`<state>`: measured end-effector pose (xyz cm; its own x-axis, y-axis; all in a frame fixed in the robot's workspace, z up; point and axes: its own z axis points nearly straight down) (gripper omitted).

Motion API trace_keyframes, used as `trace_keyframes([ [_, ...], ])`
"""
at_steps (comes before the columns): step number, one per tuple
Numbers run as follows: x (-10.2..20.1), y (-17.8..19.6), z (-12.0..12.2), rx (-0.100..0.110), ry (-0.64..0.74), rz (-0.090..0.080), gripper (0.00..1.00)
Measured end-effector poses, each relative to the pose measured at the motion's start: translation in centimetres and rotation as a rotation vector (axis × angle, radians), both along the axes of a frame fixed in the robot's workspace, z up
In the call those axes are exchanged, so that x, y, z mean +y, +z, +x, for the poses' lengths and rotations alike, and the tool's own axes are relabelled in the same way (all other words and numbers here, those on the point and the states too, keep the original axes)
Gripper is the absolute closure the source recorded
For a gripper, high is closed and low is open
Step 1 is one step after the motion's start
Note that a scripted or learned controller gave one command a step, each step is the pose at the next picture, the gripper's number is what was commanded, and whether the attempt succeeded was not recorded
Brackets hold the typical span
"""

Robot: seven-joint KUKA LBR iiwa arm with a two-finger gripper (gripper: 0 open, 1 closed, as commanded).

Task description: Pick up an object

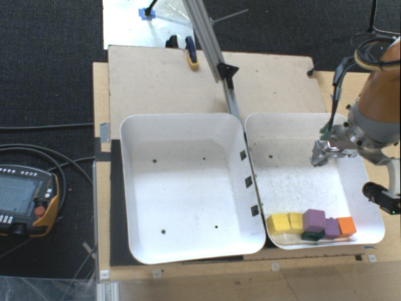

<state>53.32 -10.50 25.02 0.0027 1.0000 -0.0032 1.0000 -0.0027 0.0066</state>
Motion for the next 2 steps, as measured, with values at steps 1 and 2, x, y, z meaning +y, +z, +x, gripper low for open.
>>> trace_keyframes([
  [1,-4.0,-2.0,-0.9,0.007,-0.001,0.001,1.0],
  [2,3.7,-2.0,-1.0,0.005,0.015,0.006,1.0],
])
